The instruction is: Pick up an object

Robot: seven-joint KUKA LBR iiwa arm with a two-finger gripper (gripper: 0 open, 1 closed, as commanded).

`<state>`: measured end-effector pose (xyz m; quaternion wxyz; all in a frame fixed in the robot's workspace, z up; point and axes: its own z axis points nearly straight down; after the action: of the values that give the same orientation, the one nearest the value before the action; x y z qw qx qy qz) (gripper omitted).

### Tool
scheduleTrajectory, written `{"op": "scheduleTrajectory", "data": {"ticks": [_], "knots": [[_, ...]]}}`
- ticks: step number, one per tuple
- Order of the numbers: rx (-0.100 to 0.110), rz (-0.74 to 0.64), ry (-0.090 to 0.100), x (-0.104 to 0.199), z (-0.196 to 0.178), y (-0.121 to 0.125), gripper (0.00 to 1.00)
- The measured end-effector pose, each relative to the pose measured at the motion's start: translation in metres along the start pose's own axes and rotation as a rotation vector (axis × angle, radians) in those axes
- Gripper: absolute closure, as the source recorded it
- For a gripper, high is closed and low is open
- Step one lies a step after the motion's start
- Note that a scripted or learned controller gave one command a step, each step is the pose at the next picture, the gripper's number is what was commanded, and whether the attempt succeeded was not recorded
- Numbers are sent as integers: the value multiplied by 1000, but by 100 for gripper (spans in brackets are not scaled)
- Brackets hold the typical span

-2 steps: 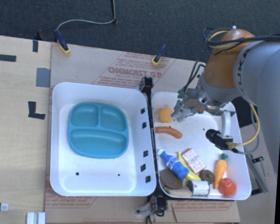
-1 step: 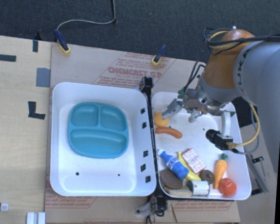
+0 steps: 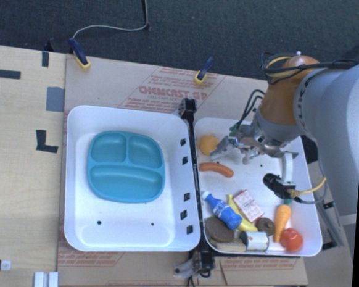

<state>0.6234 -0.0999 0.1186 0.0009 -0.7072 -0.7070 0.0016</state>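
So the arm comes in from the right and its gripper (image 3: 236, 147) hangs over the back part of the right bin (image 3: 309, 181); the fingers (image 3: 221, 148) look spread apart with nothing between them, one reaching left toward a small orange ball (image 3: 207, 143) that sits near the bin's left wall. Just in front of that ball lies a toy hot dog (image 3: 216, 169), flat on the bin floor and not touching the gripper.

The rest of the toys are piled at the front of that bin: a blue bottle (image 3: 221, 211) lying on its side with something yellow (image 3: 245, 225) poking out beside it; a little pink-and-white box (image 3: 248, 205) just behind; a brown donut (image 3: 264, 225); a dark round cookie-looking thing (image 3: 221, 231) at the front left; a small white can (image 3: 257, 240) on its side; a carrot (image 3: 282, 219) and a red tomato-ish ball (image 3: 292, 239) at the front right corner (those two are touching or nearly, hard to say).

Left bin (image 3: 75, 212) has a blue divided plate (image 3: 127, 166) sitting toward its back half, three compartments, nothing in them; both bins rest on a sheet of cardboard (image 3: 110, 85) clipped to the wooden bench (image 3: 11, 157).
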Motion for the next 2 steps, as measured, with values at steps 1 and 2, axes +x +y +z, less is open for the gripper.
{"op": "scheduleTrajectory", "data": {"ticks": [1,2], "knots": [[-4,-1,-1,4,33,11,0],[-6,-2,0,4,33,46,0]]}}
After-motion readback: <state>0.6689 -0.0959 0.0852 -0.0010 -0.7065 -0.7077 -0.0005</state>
